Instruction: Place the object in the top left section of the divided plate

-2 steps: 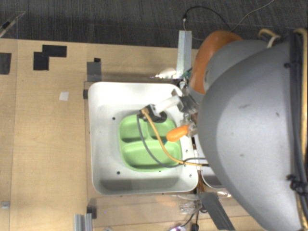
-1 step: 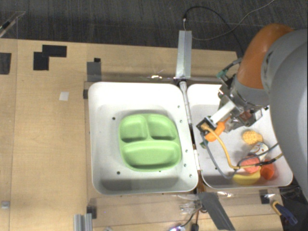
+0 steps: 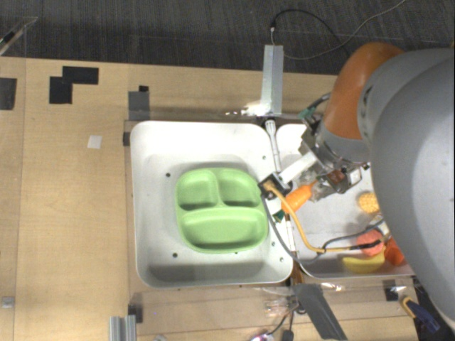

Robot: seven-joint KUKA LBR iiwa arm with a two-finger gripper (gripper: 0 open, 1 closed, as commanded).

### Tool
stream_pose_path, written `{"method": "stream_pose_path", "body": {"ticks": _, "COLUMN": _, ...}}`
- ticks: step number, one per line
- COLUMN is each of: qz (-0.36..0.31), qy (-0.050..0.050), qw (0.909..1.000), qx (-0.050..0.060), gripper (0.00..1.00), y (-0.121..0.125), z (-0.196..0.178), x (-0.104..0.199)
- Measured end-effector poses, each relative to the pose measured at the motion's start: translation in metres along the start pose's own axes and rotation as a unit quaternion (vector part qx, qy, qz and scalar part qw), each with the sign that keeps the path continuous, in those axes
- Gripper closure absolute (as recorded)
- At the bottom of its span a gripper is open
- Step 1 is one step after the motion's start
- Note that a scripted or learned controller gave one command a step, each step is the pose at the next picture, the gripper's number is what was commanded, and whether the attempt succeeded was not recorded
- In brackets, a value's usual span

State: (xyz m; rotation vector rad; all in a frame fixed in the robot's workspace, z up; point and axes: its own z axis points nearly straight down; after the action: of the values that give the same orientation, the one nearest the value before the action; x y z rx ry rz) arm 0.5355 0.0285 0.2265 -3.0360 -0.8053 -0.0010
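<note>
The green divided plate [image 3: 217, 217] lies in the left white bin [image 3: 153, 190], with two small sections at the back and one wide section in front. All its sections look bare. My gripper [image 3: 318, 190] hangs over the left edge of the right bin [image 3: 320, 222], just right of the plate. An orange carrot-like object [image 3: 299, 196] sticks out to the left from between its fingers, which are shut on it. The object sits above the wall between the two bins, level with the plate's top right section.
In the right bin lie a yellow corn piece [image 3: 367, 202], a pink-red item [image 3: 369, 241], a yellow banana [image 3: 362, 263] and an orange item [image 3: 394, 253], partly under the arm. A metal post [image 3: 272, 84] stands behind the bins.
</note>
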Motion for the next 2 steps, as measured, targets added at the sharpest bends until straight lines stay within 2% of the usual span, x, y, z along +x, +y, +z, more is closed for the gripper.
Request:
{"method": "stream_pose_path", "body": {"ticks": 1, "qz": -0.041, "qy": 0.001, "qw": 0.9992, "qx": 0.000, "gripper": 1.00, "y": -0.014, "z": -0.029, "x": 0.100}}
{"method": "stream_pose_path", "body": {"ticks": 2, "qz": -0.014, "qy": -0.001, "qw": 0.9999, "qx": 0.001, "gripper": 1.00, "y": -0.071, "z": 0.044, "x": 0.069}}
